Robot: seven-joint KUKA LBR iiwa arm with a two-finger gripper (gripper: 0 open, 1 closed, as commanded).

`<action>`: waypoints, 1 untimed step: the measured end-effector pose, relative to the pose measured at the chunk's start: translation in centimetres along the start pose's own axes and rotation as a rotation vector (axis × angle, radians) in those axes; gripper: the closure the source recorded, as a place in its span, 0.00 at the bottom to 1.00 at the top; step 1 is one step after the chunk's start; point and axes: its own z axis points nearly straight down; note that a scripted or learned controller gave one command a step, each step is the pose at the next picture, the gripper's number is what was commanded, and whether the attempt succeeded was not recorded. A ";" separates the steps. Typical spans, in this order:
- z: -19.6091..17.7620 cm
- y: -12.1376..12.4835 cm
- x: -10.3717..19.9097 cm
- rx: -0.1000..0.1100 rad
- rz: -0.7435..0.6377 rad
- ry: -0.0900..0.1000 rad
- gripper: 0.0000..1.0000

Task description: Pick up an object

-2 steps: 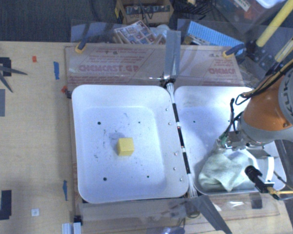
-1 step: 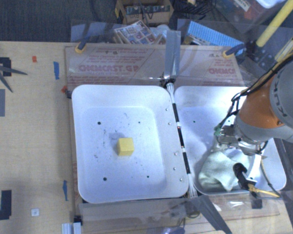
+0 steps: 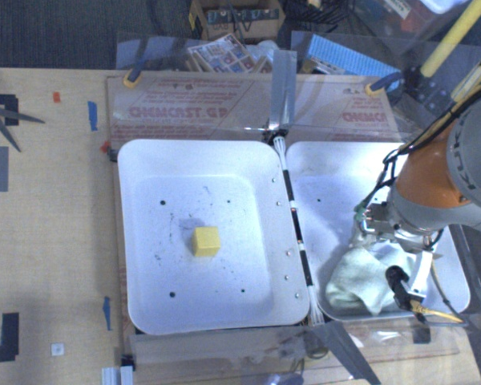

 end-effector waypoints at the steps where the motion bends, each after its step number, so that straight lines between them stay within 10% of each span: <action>1: 0.0 0.0 0.0 0.000 0.000 0.000 0.00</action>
